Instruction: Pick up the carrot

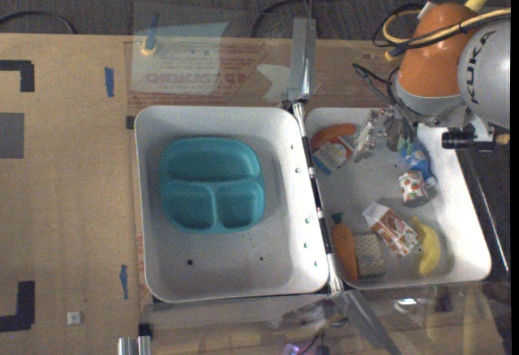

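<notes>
The carrot (pixel 345 251) is orange with a small green top and lies lengthwise against the left wall of the right bin (pixel 474 264), near its front corner. My gripper (pixel 375 134) hangs over the back of the same bin, far behind the carrot and a little to its right. It is close to an orange rounded item (pixel 334 134) and a small white and blue packet (pixel 331 156). I see nothing of the carrot between its fingers.
A tan square block (pixel 371 254), a red and white carton (pixel 395 232) and a banana (pixel 428 248) lie right of the carrot. A small can (pixel 413 187) and a blue packet (pixel 417 160) sit further back. The left bin (pixel 154 264) holds a teal divided plate (pixel 212 183).
</notes>
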### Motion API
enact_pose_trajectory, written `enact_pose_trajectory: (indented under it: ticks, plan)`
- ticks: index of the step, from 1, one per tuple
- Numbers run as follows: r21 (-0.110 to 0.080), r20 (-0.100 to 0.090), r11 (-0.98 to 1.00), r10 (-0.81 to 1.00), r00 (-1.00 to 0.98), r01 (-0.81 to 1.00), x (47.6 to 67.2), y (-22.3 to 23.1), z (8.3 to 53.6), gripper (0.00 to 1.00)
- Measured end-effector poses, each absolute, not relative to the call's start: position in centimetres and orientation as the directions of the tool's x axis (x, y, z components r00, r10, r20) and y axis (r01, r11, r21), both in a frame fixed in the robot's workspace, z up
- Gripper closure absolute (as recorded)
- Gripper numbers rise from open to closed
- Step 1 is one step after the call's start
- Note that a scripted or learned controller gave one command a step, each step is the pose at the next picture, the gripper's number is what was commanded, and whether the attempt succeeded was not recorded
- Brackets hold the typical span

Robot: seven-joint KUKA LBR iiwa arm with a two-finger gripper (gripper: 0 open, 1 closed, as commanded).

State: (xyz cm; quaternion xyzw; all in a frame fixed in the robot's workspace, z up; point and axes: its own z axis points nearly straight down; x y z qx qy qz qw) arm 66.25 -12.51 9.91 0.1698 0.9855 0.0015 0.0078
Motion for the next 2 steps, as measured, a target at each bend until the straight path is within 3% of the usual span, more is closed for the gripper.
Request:
enact_pose_trajectory:
  ticks: [1, 2]
  plan:
    - [0.002, -0.005, 0.955, 0.297, -0.955, 0.297, 61.8, -6.7, 20.5, 1.0]
    - [0.002, -0.001, 0.931, 0.365, -0.931, 0.365, 56.4, -3.5, 20.9, 1.0]
